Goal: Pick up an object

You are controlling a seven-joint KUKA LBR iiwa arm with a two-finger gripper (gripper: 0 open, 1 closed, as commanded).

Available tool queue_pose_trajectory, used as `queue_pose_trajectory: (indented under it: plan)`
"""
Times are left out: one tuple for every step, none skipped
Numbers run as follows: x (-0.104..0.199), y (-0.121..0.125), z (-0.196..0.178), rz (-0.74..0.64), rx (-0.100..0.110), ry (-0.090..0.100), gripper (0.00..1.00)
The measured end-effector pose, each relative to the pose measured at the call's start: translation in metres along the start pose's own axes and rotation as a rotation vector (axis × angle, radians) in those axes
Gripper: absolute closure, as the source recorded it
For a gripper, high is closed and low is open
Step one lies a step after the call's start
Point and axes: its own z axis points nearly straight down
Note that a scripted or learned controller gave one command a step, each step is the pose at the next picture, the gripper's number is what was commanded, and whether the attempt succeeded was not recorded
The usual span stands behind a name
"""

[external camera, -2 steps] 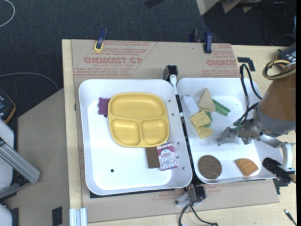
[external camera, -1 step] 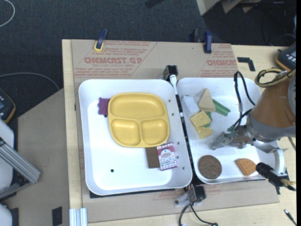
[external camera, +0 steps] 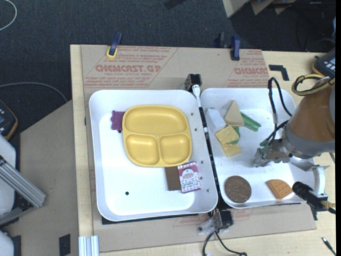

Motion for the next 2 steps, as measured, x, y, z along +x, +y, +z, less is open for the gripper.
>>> queue_pose_trajectory:
  plan:
    - [0.005,0.002,-0.062,-0.004,-0.007,-0.003,1.0]
    - [0.001,0.0,-0.106,-0.004,-0.007,-0.003,1.0]
